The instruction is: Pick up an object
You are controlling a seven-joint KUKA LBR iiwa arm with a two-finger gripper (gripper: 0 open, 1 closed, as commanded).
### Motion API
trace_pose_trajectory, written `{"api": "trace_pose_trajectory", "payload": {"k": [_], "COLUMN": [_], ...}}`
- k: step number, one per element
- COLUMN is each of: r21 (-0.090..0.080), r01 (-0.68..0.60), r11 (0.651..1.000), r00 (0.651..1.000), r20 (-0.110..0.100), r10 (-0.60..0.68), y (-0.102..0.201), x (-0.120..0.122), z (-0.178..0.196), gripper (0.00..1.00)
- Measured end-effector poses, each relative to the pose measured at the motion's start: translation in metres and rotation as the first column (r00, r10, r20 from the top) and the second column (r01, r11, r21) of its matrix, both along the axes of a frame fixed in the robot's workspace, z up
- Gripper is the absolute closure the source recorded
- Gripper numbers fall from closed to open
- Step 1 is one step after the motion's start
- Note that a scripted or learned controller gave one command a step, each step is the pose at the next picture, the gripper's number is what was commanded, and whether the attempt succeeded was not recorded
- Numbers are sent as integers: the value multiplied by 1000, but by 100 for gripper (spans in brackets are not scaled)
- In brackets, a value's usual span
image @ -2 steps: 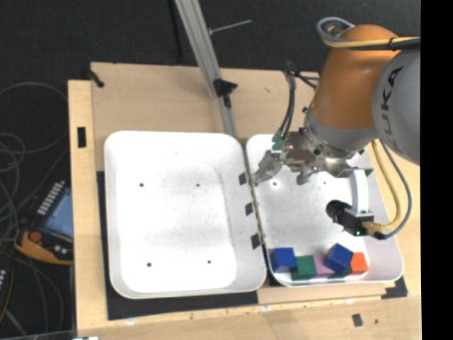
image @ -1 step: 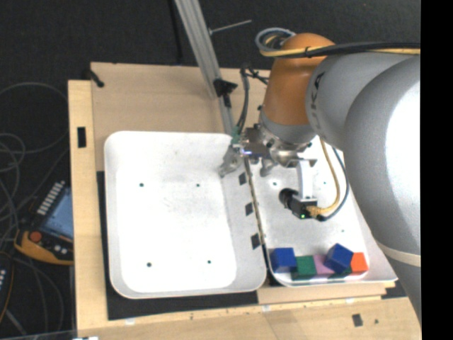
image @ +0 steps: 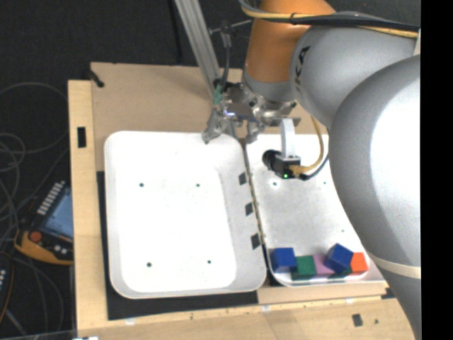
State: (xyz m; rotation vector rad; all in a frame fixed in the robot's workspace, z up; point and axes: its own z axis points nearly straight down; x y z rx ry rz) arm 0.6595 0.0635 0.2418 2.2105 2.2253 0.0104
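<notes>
Several small blocks lie along the near edge of the right bin (image: pixel 304 211): a blue block (image: pixel 283 258), a green block (image: pixel 305 266), a pink block (image: pixel 323 265), a second blue block (image: pixel 340 256) and an orange block (image: pixel 359 262). My gripper (image: pixel 228 127) hangs high at the far end of the divider between the two bins, far from the blocks. Its two thin fingers are spread apart and nothing is between them.
The left bin (image: pixel 173 211) lies beside the right one on a tan board. A slanted metal rail (image: pixel 198 41) rises at the back. The large grey arm covers the right side. Cables and a handheld pendant (image: pixel 49 222) lie off the bench at left.
</notes>
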Motion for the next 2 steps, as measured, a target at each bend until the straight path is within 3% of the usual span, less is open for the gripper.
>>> {"api": "trace_pose_trajectory", "payload": {"k": [1, 2], "r21": [-3, -2], "r01": [9, 8], "r11": [1000, 1000], "r00": [1000, 1000], "r20": [2, -21], "r10": [-9, -8], "y": [-50, -17], "x": [-4, -103], "z": [77, -36], "gripper": [0, 0]}}
